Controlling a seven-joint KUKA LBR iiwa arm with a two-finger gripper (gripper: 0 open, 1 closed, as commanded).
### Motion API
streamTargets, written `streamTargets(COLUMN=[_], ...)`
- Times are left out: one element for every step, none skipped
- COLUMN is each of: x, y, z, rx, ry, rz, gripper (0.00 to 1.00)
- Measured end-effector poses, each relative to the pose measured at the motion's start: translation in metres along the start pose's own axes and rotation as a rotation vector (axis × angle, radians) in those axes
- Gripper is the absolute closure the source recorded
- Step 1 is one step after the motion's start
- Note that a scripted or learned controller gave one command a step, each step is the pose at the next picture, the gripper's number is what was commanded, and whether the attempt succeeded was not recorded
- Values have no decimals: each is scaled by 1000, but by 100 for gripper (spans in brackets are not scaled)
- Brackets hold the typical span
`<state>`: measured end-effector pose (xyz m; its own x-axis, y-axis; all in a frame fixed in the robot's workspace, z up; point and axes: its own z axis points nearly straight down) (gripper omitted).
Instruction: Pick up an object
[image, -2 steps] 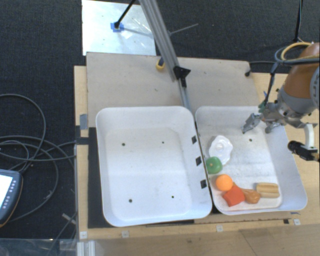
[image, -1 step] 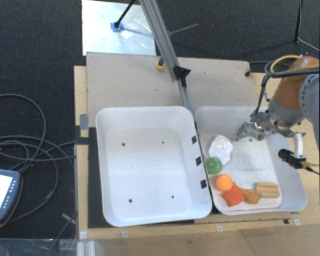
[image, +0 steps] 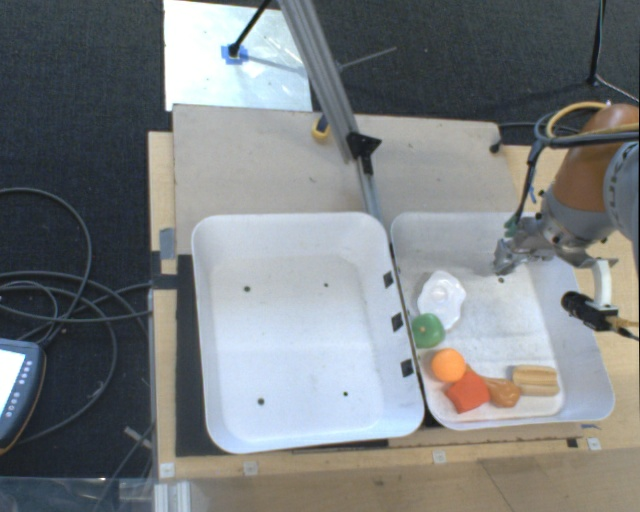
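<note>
The right bin (image: 575, 345) holds several small objects. A white crumpled lump (image: 442, 296) lies near its middle left, with a green ball (image: 428, 329) just below it. An orange ball (image: 448, 365), a red block (image: 466, 392), a small brown piece (image: 503, 393) and a tan bread-like roll (image: 535, 379) sit along the bin's front edge. My gripper (image: 504, 258) hangs over the upper part of the right bin, to the right of and above the white lump, apart from every object. Nothing shows between its fingers.
The left bin (image: 290, 330) stands beside the right one, with black clips (image: 397, 322) along the shared edge. A grey slanted pole (image: 335, 95) crosses the back of the bench. Cables and a pendant (image: 15, 385) lie on the floor at left.
</note>
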<state>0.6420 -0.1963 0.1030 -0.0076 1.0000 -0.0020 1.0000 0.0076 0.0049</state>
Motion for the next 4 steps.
streamTargets(x=[4, -1, -1, 45], y=[10, 15, 16, -4], z=[-49, -114, -129, -140], rx=[-3, -5, 0, 3], ry=[0, -1, 1, 3], rz=[1, 1, 1, -1], gripper=[100, 100, 100, 100])
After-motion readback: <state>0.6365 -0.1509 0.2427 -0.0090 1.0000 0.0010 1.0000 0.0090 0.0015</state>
